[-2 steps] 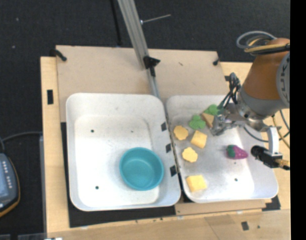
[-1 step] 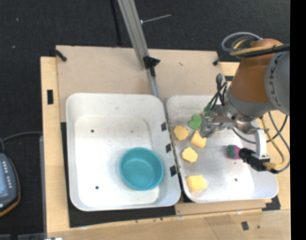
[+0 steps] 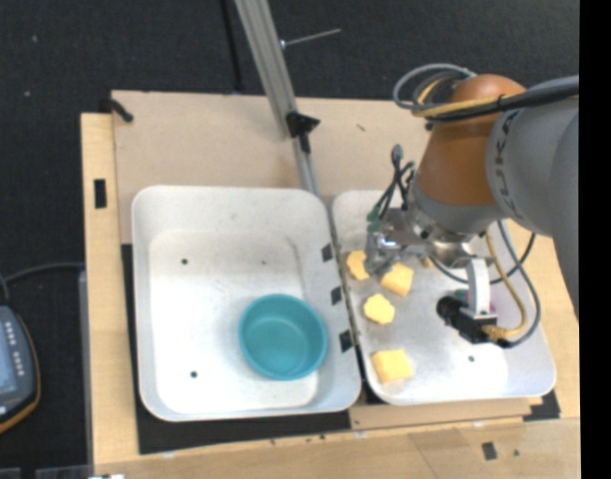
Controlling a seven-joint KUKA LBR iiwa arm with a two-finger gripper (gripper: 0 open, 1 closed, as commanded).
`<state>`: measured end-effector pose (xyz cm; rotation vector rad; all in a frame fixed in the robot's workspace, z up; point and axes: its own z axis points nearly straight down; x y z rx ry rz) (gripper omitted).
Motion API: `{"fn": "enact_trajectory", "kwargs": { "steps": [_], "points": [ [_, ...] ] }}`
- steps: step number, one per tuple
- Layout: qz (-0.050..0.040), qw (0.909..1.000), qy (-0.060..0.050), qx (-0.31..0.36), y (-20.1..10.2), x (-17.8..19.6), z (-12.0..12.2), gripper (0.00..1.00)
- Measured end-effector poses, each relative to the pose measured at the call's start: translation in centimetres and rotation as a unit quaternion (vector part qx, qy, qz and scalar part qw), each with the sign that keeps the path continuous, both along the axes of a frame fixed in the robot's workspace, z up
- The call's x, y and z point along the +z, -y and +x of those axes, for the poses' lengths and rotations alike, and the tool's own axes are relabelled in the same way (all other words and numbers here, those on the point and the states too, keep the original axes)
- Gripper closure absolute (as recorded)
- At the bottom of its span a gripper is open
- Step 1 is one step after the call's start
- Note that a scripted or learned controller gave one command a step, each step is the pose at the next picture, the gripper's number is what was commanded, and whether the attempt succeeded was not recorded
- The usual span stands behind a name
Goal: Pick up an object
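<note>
Yellow block [image 3: 392, 365] at rt bin's [image 3: 525, 367] front; claw [image 3: 383, 250] above other blocks, grip state unclear.

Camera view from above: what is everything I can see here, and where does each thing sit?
Bins: two, white, side by side on the bench; left bin, right bin.
Bowl: one, teal, in the left bin, near its front right corner.
Yellow blocks: four, in the right bin's left half, at and.
Metal pole: one, grey, slanting across the back of the bench.
Handheld screen: one, orange-edged, far left.
Arm: one, grey and orange, over the right bin.
Tool: above the upper blocks.
</note>
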<state>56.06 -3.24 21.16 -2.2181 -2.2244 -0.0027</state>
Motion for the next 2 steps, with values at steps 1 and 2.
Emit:
{"fn": "enact_trajectory", "kwargs": {
  "steps": [1,2],
  "points": [
    [-0.0002,1.0,0.0,0.0,-4.4,1.5,-0.6,1.0],
    [0.0,1.0,0.0,0.002,-9.2,0.9,-1.4,1.0]
  ]
}}
